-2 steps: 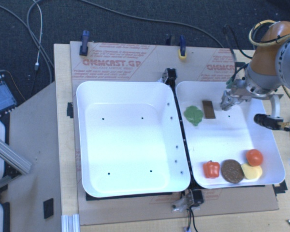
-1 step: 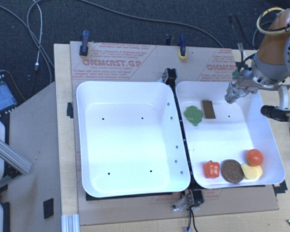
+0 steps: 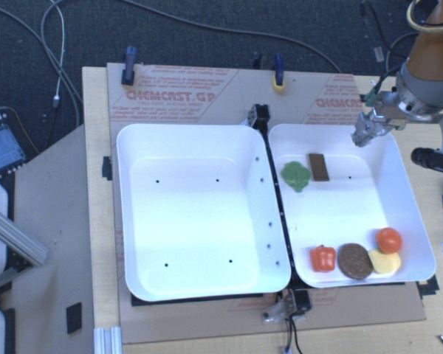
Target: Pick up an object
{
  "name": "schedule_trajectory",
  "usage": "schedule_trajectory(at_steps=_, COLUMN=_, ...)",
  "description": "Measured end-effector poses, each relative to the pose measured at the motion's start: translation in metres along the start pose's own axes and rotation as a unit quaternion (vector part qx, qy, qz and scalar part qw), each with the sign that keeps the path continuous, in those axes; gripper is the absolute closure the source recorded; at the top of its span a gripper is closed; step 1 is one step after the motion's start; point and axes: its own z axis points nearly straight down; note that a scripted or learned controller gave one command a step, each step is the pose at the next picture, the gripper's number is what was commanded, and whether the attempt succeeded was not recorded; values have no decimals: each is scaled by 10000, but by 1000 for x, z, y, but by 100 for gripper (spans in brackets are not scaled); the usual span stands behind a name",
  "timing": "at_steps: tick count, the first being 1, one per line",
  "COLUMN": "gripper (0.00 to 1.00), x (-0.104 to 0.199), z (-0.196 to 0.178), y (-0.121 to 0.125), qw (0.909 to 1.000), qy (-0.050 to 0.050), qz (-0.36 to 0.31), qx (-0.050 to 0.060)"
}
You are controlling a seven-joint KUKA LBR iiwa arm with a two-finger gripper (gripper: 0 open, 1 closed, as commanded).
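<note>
Over the right shallow white bin's (image 3: 406, 198) far corner your metal two-finger gripper (image 3: 363, 134) hovers; you cannot tell its grip state. Green leafy toy (image 3: 295, 175) lies beside brown block (image 3: 319, 167).

A wooden bench (image 3: 96, 198) bears a printed board (image 3: 207, 94) with two white bins (image 3: 199, 209) (image 3: 354, 212) side by side.

My arm (image 3: 430, 54) is coming in from the top right, orange band sitting above the grey wrist (image 3: 421, 94), whole thing angling down and to the left. My claw (image 3: 363, 135) is hanging off the end, pointing down-left. Nothing's sitting between the tips as far as I can see, and honestly it's too small and blurry for more.
</note>
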Motion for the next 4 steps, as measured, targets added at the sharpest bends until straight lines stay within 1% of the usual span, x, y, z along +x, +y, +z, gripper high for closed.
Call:
schedule_trajectory(at_steps=1, gripper=100, x=3, z=-55, y=11, qw=10000, qy=-1, qz=0, qx=0)
schedule_trajectory(at_steps=2, gripper=100, x=59, z=-59, y=10, qw=10000, qy=11, qz=-19, qx=18)
schedule_trajectory(at_steps=3, gripper=100, x=108, z=-63, y=6, qw=10000, qy=12, qz=-18, qx=23)
schedule_trajectory(at_steps=4, gripper=100, x=149, z=-56, y=-4, qw=10000, qy=11, qz=-14, qx=28)
